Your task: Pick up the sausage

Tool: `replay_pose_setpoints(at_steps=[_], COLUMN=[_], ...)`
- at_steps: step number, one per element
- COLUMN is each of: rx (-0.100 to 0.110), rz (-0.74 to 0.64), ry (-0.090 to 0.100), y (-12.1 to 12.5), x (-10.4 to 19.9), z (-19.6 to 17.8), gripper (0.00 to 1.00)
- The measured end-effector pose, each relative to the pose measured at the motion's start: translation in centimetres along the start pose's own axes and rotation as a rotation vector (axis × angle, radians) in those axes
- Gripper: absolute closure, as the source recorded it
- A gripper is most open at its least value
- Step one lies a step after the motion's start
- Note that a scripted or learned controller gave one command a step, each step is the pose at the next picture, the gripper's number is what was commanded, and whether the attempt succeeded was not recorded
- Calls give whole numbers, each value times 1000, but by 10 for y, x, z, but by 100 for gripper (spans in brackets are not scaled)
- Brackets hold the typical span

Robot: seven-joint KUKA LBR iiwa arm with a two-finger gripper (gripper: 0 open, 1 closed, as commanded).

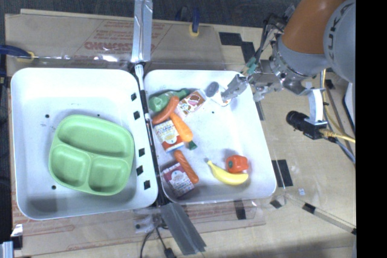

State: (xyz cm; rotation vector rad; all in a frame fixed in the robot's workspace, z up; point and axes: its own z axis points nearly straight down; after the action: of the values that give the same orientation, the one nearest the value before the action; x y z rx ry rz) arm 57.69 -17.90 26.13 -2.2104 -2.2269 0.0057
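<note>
Green plastic comes first at the left of the frame: a divided plate (92, 155) lies in the left bin (36, 87), well apart from the job.

Across the divider, the right bin (257, 148) holds a crowded pile along its left wall. At the top is a green toy vegetable (159, 99), and leaning across it a reddish-orange piece that I take to be the sausage (166, 110). Just below are a carrot (182, 128), a food packet (170, 136), a second reddish-orange piece (187, 167) on another packet (177, 180), then a banana (228, 174) and a red pepper (237, 162) toward lower right.

At the bin's upper right edge hangs the tool (233, 89), well apart from the sausage. Whether it is spread or closed I cannot tell.

The main risk is confusion: several orange, elongated pieces lie close together, so a descent could land on the carrot instead. The sausage also touches the green vegetable and sits near the wall, so a finger could catch either one and push the sausage aside instead of closing on it.
</note>
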Motion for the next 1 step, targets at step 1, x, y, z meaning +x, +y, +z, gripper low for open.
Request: replay_pose_setpoints(at_steps=[1], rx=[0], rz=[-220], ry=[1], y=[-70], x=[43], z=[112], gripper=[0])
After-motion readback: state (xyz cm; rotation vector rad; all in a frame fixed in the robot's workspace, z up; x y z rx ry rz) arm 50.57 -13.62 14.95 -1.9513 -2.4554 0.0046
